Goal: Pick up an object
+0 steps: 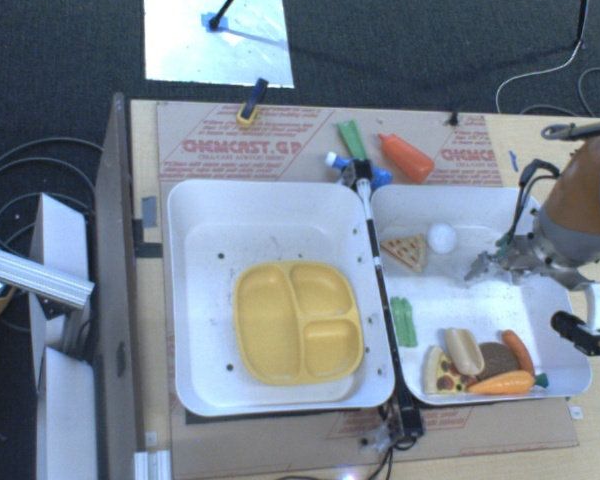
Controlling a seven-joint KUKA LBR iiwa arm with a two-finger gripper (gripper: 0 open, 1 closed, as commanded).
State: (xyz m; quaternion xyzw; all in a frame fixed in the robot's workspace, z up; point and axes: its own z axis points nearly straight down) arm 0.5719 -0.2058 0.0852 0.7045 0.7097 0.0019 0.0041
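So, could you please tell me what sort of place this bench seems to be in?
Probably a robotics lab set up for grasping trials. A robot arm reaches over two white bins, which hold toy food such as a plastic carrot and a yellow divided tray, and loose cables trail across the dark carpet.

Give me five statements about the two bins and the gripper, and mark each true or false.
1. The yellow divided tray lies in the left bin. True.
2. The gripper hangs over the left bin. False: it is over the right bin.
3. The white ball lies beside the sandwich wedge. True.
4. The carrot lies on the yellow tray. False: it lies in the right bin, near its front edge.
5. The green piece lies in the right bin. True.
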